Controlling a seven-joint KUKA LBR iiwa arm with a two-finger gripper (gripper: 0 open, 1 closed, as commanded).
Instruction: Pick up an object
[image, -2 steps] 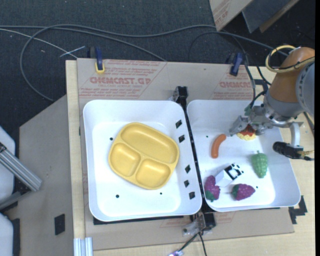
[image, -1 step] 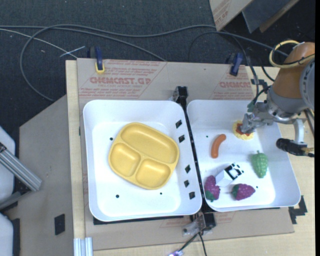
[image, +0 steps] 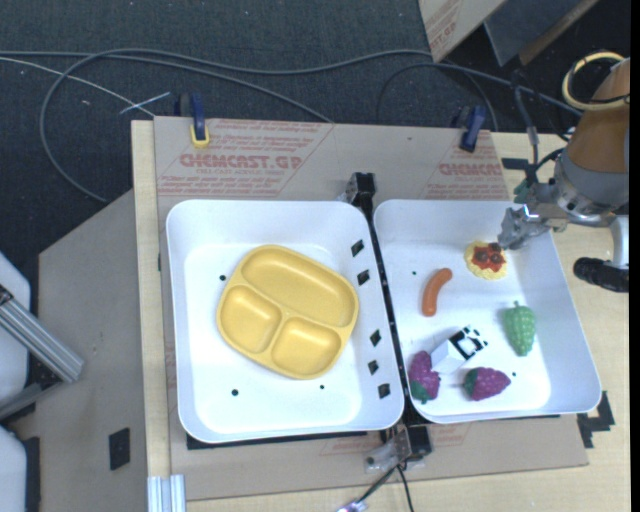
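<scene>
The right bin (image: 560, 400) holds several toy foods. A small yellow plate with red sauce (image: 487, 261) lies near its far side. An orange sausage (image: 435, 291) lies left of centre. A green grape bunch (image: 520, 328) sits to the right, with two purple grape bunches (image: 424, 375) (image: 486, 382) at the front and a black-and-white block (image: 465, 344) between them. My gripper (image: 517, 228) hangs at the bin's far right, just up and right of the yellow plate, with nothing seen held.
The left bin (image: 190, 250) carries a yellow divided tray (image: 287, 311). A black clamp strip (image: 372, 300) runs between the bins. Blue clamps (image: 198, 118) (image: 470, 126) grip the board's far edge. Cables lie on the dark floor behind.
</scene>
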